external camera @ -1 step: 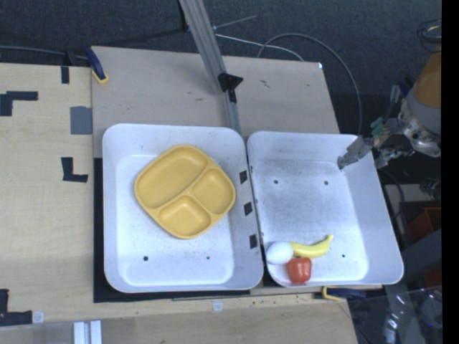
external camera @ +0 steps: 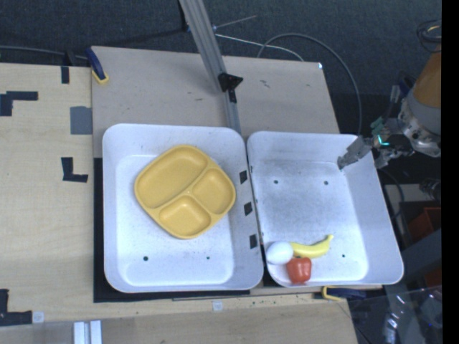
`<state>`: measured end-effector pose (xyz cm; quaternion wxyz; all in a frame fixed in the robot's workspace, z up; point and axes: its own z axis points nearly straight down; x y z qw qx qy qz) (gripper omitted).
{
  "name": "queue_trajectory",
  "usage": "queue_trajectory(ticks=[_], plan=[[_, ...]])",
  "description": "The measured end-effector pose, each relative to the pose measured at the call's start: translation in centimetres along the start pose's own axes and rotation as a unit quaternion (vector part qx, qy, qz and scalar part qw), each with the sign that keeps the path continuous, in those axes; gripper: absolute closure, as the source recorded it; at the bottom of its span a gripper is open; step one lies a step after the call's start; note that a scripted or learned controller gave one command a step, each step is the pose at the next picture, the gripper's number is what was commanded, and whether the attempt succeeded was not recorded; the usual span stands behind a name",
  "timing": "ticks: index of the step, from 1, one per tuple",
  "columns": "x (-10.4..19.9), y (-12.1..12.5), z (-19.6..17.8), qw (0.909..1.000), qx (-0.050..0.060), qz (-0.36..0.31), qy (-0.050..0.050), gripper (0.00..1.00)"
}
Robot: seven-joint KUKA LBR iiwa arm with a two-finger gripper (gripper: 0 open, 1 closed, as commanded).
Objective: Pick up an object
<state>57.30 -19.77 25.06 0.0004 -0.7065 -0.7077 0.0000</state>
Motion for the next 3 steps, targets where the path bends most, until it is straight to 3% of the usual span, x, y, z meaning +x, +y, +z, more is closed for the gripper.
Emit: queue_trajectory(ticks=[2, 3], plan=[[0.7, -1.6, 11.4, 1.0000, 0.004, 0.000, 0.000, 0.00], [0.7, -1.6, 16.3, 1.0000, 0.000, 0.000, -0.001, 0.00]])
